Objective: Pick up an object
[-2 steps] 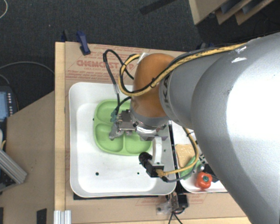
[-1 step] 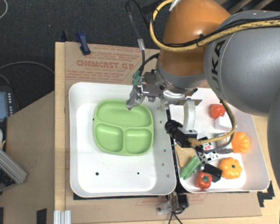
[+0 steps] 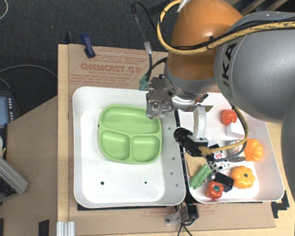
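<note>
So the gripper is sitting right at the far right corner of the green plate, basically over its rim. Honestly can't tell if it's open or closed from this angle, the wrist blocks it, and I don't see anything in its grasp.

The plate is a three-section one and lies flat in the left bin, a bit toward the far side. All the other stuff is right of the plate, in the right bin:
- a small red piece, level with the plate's far edge
- an orange pepper, well right of the plate
- a yellow-orange pepper, nearer the camera than that
- a red tomato, past the plate's near right corner
- a green pod, tilted, closest to the plate of that bunch

The big grey arm hangs over the right bin.
</note>
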Available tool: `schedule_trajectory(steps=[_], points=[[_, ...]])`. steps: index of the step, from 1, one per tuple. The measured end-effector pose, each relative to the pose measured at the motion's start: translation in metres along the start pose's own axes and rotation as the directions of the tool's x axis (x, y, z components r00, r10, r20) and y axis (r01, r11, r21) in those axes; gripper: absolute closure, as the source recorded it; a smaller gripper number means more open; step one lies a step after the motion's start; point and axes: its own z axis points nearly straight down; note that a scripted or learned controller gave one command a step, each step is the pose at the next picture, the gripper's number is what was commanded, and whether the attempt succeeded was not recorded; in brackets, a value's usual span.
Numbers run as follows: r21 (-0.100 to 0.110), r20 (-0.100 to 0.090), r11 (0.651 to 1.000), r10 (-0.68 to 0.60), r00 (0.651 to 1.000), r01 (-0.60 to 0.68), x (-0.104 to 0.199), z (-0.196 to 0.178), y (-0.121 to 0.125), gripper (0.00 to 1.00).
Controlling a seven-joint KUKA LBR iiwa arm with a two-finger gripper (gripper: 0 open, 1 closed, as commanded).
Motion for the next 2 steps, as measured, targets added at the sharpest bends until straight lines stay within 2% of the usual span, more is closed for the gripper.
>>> schedule_trajectory(steps=[1,2], points=[[-0.002,-0.002,1.000,-0.002,1.000,0.002,-0.007,-0.057,-0.062,1.00],[-0.010,-0.006,1.000,-0.008,1.000,0.008,0.042,-0.162,-0.069,1.00]])
